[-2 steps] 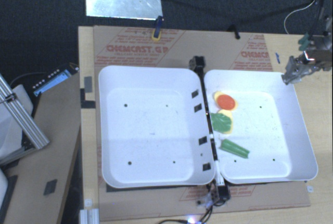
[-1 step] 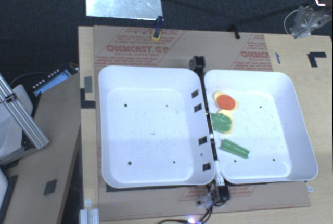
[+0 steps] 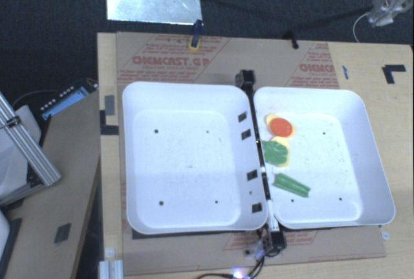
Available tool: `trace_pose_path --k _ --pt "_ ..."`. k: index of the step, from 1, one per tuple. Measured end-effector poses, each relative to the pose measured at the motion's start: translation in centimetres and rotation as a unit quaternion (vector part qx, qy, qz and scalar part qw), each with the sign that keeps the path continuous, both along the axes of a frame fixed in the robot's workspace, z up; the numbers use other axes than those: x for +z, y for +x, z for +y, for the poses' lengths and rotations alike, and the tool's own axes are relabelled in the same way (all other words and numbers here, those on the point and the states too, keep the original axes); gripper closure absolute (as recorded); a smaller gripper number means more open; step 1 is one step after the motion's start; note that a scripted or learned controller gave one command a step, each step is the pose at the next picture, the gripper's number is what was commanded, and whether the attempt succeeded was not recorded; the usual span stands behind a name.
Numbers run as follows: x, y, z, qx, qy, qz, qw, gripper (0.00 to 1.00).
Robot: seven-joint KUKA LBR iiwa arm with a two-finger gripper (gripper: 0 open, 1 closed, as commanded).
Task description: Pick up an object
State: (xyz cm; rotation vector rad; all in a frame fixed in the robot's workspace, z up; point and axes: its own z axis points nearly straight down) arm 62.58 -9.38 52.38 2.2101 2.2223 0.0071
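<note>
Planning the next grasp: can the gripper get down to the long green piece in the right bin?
Probably yes: the gripper sits off beyond the bins, and the long green piece lies flat with nothing over it.

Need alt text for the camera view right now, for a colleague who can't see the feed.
Two shallow white bins sit side by side on a bench; the right bin holds an orange round piece, a green lump and a long green piece near its left wall. The left bin is beside it. The gripper is at the top right, away from both bins.

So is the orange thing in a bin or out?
In. The orange thing lies on the floor of the right bin, by its left wall.
</note>
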Motion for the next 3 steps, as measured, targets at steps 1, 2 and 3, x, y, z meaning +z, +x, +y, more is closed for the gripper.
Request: trace_pose_path --k 1,2,3 --pt "1.3 -8.6 0.2 -0.003 0.0011 0.002 1.0000 1.00" --pt "1.2 -13.8 -1.8 -0.003 0.0009 0.003 1.0000 1.00" --pt "-18.1 -10.3 7.3 0.003 0.0022 0.011 0.9999 1.00"
